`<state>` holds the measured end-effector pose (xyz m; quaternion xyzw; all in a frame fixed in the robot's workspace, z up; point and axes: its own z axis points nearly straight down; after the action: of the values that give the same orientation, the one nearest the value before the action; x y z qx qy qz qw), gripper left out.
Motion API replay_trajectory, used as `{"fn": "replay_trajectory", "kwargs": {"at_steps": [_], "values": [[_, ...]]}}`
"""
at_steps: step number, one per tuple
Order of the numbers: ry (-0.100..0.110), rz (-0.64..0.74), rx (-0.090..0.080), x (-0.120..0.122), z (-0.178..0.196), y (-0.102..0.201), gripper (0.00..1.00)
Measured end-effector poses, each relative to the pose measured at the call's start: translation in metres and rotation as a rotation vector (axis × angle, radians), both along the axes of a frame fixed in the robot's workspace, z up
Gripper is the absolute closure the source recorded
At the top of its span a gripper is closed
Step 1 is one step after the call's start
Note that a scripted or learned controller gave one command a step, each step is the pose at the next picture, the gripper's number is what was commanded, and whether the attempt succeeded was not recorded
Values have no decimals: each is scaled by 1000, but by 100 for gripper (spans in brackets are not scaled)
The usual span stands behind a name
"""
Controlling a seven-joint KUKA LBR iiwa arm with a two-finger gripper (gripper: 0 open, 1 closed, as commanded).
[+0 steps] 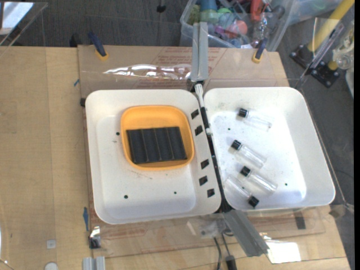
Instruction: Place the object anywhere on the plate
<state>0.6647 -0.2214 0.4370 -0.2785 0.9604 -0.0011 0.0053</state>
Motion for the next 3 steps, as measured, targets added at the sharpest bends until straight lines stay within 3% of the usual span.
{"fn": "replay_trajectory", "kwargs": {"at_steps": [3], "values": [[0, 1074, -7, 2, -1, 0, 100]]}}
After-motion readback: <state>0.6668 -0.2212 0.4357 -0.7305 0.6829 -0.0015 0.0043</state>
